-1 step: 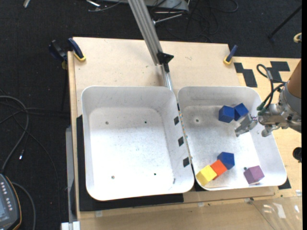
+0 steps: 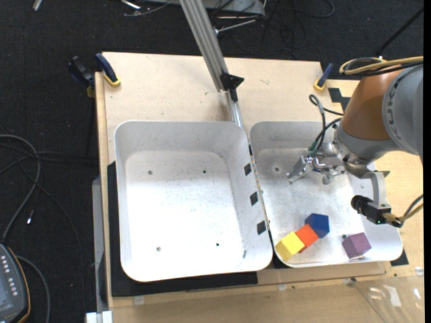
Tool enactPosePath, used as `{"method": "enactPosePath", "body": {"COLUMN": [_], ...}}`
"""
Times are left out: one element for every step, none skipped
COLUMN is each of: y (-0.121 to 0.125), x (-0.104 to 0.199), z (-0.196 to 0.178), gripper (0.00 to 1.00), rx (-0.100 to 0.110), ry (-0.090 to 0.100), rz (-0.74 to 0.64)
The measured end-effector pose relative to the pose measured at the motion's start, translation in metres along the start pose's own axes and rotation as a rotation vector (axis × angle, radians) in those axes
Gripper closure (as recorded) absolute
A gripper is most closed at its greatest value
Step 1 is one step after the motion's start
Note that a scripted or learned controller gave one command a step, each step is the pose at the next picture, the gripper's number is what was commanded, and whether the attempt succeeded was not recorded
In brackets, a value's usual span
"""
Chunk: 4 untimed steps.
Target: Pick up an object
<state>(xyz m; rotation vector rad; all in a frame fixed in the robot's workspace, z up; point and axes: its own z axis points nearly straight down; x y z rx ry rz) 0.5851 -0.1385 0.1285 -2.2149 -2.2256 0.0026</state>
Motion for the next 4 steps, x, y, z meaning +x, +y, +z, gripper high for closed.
{"method": "enactPosePath", "body": {"y": [0.045, 0.037, 0.096, 0.094], "x": [-0.055, -0.018, 0.005, 0.004], "z": [0.035, 0.033, 0.032, 0.022], "gripper": [0.0, 0.0, 0.0, 1.0], "rx": [-0.002, -0.002, -0.008, -0.005], "ry": [-0.002, 0.001, -0.002, -0.003], "rz": [0.007, 0.0, -0.001, -0.001]}}
